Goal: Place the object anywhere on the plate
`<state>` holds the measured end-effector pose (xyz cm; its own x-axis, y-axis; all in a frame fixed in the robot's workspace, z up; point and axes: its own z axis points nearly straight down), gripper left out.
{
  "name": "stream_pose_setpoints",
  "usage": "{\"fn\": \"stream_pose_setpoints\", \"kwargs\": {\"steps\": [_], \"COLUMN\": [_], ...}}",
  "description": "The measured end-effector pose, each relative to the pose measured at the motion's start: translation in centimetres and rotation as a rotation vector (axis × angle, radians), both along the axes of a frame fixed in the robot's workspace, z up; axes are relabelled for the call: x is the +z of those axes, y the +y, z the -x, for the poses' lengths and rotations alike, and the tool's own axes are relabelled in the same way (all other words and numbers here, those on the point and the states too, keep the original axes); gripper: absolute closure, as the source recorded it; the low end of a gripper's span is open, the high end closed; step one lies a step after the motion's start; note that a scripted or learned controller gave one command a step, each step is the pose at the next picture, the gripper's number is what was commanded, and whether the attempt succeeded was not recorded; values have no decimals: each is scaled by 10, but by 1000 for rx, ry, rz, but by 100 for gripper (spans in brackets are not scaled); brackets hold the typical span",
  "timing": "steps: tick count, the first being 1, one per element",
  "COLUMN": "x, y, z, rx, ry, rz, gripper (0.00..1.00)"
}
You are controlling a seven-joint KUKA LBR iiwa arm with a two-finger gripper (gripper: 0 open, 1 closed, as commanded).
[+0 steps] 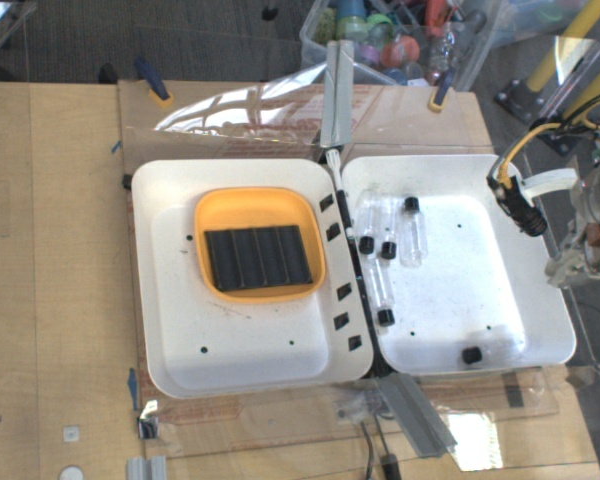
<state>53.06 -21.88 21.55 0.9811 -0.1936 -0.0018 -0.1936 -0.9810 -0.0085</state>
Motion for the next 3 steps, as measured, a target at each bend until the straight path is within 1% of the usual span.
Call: {"fn": "stream_pose_setpoints", "kwargs": {"steps": [1,2,3], "x": [46,43,57], "y": [-5,-3,-3], "z": [-41,-95,-137], "rx": [-109,-7,-8], "ry": [2,-1,1], "rz": [-1,0,0], "gripper": [100,100,100]}}
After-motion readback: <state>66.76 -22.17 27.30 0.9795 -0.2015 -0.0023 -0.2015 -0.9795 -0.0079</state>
